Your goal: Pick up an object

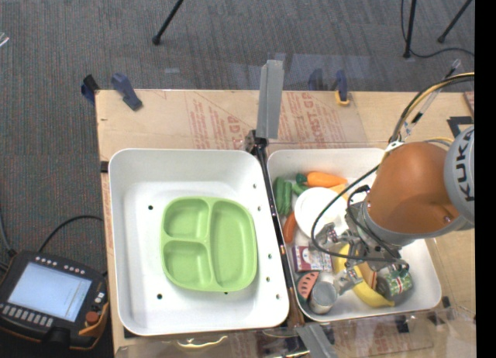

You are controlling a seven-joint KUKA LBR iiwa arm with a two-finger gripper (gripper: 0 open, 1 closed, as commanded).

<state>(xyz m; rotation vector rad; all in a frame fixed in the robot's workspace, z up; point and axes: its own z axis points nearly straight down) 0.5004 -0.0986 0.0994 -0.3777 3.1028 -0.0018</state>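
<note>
Camera view: gripper low in right bin, finger state impossible to tell. Yellow banana beside it, with carrot, white plate, can. Left bin held green divided plate.

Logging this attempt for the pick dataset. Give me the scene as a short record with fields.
left bin: holds a green divided plate, lying flat
right bin: crowded with small items
items seen in right bin: white round plate, carrot, green vegetables, banana, tin can, watermelon slice toy
arm: reaches in from the right, over the right bin
gripper: low among the items near the banana; grasp cannot be told
bench: bare board behind the bins
</note>
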